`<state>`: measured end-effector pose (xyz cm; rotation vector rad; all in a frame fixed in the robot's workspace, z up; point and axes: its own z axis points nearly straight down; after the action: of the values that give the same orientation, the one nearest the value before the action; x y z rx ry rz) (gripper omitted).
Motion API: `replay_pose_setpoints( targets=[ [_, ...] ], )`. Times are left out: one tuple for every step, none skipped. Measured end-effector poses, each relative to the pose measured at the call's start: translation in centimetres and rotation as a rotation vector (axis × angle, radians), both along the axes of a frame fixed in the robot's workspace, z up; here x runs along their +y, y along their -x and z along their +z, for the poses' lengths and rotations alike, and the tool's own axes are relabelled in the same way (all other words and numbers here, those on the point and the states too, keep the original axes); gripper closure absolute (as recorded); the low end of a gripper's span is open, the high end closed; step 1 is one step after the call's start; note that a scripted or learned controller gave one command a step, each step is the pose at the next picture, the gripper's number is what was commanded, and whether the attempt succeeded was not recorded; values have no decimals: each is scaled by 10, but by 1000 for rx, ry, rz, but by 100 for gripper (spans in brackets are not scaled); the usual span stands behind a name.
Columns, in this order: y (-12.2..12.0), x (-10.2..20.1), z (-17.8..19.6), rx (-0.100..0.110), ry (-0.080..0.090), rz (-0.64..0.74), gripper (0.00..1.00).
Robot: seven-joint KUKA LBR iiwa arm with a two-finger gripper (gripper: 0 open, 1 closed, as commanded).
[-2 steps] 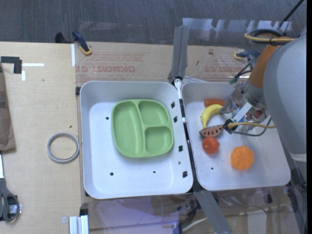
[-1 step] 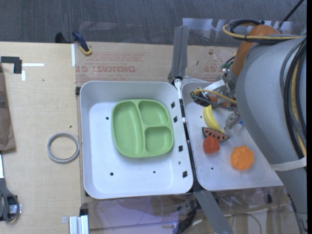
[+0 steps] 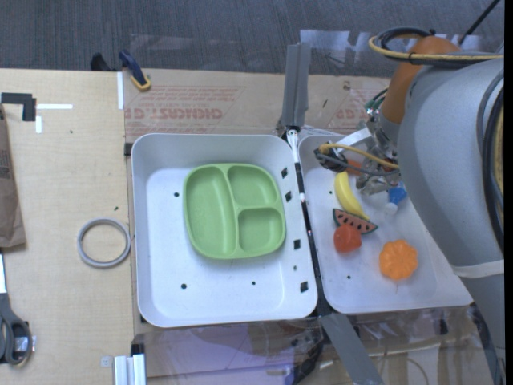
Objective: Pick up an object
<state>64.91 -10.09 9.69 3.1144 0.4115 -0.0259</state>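
Pale wooden bench carries two shallow white bins; the right bin [image 3: 449, 291] holds a curved yellow plastic banana [image 3: 346, 196], watermelon slice [image 3: 355, 221] and orange ball [image 3: 398, 260]. Gripper [image 3: 370, 184] hovers beside the banana, finger state impossible to tell; crowding there risks a glancing miss

A curved yellow banana [image 3: 346, 195] lies just under the gripper [image 3: 370, 184]. A watermelon slice [image 3: 355, 220], a red tomato-like fruit [image 3: 346, 239] and a bumpy orange fruit [image 3: 398, 260] rest nearer the camera, beyond the jaws.
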Motion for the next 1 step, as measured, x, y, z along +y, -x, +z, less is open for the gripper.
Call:
replay_pose_setpoints(
  targets=[
    [-4, 57, 95, -16, -2, -63, 100]
  ],
)
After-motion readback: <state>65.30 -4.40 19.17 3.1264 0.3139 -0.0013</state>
